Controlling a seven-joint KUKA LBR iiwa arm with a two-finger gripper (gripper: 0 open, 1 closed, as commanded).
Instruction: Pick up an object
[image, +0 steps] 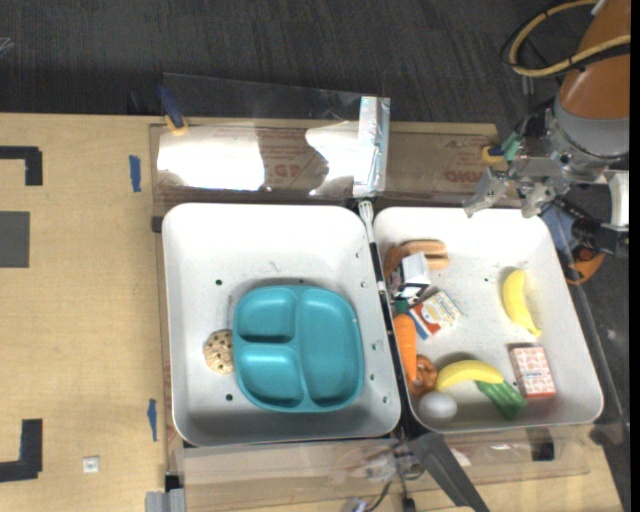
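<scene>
My gripper (508, 200) hovers over the far edge of the right bin (572, 330), fingers spread and nothing between them. Below it in that bin lie a yellow banana (517, 298), a pink box (532, 368), a second banana (468, 373) beside a green piece (502, 396), a white egg (437, 405), a carrot (405, 340), a red and white packet (436, 312) and a hot dog (418, 250). The gripper stands apart from all of them, nearest the upright banana.
The left bin (200, 250) holds a teal divided plate (297, 345) and a cookie (218, 350). A shiny clear panel (300, 150) stands behind the left bin. Cables (545, 40) loop above the arm at the top right.
</scene>
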